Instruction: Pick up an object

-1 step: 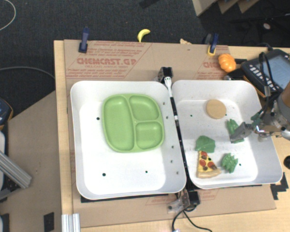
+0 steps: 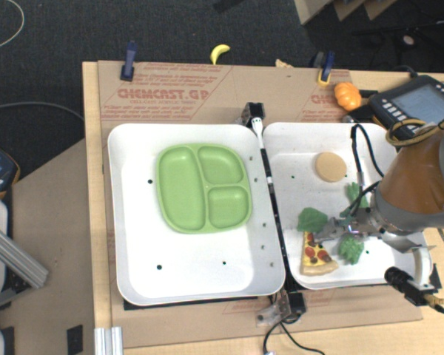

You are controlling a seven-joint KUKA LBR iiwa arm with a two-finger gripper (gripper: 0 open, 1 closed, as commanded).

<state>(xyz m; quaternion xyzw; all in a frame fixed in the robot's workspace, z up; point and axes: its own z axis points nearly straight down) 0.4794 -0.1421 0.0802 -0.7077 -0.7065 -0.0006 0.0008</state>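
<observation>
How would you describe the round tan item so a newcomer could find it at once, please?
Start at the right white bin, beside the bin holding the green divided tray. Near its far side lies the tan disc, alone. It is flat, round and plain, unlike the green leafy pieces and pizza slice nearer the front.

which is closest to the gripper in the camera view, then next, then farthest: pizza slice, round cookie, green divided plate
1. pizza slice, right bin, just beside the gripper
2. round cookie, right bin, toward its back
3. green divided plate, left bin, across the divider
</observation>
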